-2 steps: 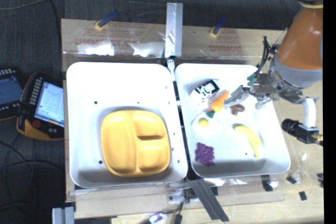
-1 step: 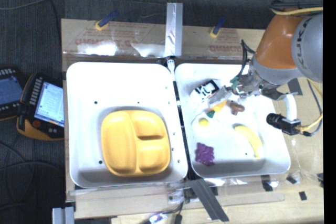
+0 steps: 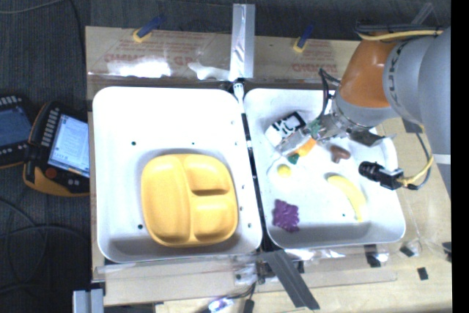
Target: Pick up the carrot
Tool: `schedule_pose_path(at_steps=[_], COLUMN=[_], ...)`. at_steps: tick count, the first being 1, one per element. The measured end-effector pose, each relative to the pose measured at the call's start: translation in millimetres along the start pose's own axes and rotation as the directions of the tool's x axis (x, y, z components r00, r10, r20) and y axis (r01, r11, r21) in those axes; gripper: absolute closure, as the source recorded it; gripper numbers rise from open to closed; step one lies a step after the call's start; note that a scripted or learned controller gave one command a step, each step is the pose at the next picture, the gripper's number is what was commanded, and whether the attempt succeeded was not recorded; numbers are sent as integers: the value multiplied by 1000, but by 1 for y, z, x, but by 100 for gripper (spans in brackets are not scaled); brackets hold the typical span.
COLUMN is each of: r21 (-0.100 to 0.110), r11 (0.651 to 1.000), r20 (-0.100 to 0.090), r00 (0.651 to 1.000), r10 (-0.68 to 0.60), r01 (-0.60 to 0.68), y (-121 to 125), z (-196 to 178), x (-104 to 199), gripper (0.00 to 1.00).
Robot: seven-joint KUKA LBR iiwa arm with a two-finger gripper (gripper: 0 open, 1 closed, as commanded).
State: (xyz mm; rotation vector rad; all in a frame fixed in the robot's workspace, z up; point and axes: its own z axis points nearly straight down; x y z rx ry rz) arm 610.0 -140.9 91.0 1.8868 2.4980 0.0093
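Carrot (image 3: 304, 149) under tool (image 3: 316, 130), banana (image 3: 347, 194) nearby (apparently)

No wording here can be made out. The clear plastic sheet (image 3: 168, 55) behind the bins carries faint reddish print, too washed out to read, and the lit screen of the handheld pendant (image 3: 69, 145) at the left shows only blur.

The grey arm (image 3: 421, 77) enters from the right edge of the frame, its orange band (image 3: 365, 77) at upper right. From there the wrist slants down and leftward, putting the gripper (image 3: 308, 139) just right of centre.
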Motion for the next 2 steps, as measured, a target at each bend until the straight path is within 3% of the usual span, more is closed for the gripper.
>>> schedule_pose_path(at_steps=[1, 2], r21=[-3, 10], r11=[1000, 947], r20=[-3, -6], r00=[1000, 947], r10=[0, -321], r01=[0, 321], y=[2, 75], z=[-10, -92], x=[1, 53], gripper=[100, 100])
